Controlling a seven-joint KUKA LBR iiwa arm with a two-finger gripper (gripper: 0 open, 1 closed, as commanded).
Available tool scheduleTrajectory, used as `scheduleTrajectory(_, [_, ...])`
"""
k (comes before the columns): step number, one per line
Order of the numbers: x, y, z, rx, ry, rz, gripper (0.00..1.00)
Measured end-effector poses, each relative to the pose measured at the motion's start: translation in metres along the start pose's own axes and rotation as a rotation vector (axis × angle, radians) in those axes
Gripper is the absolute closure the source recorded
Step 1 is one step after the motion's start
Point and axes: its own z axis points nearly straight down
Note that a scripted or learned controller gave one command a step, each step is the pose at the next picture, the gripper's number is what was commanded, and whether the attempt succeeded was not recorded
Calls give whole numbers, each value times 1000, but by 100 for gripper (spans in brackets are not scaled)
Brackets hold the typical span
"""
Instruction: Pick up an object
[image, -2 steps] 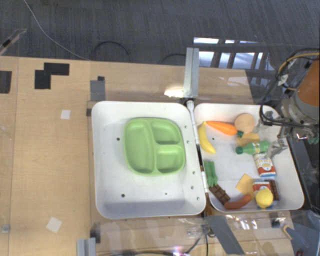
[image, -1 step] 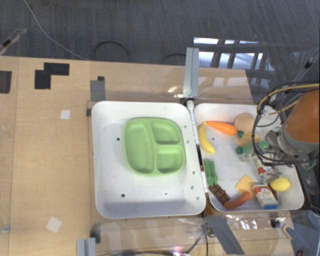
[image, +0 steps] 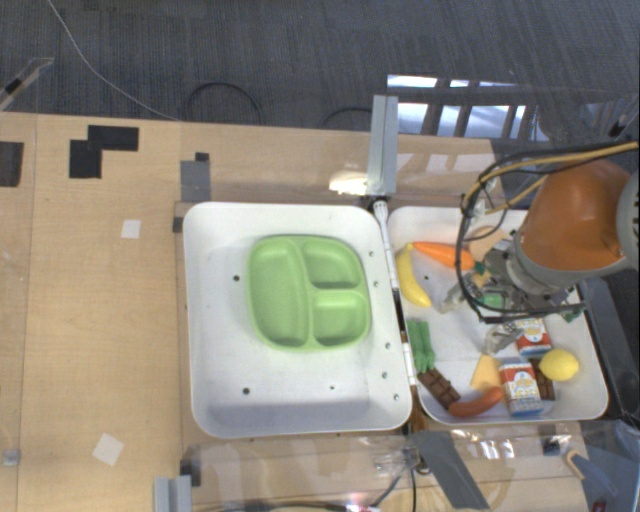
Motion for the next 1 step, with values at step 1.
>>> scheduleTrajectory(1, [-77, -30, 3, -4, 2, -81, 0])
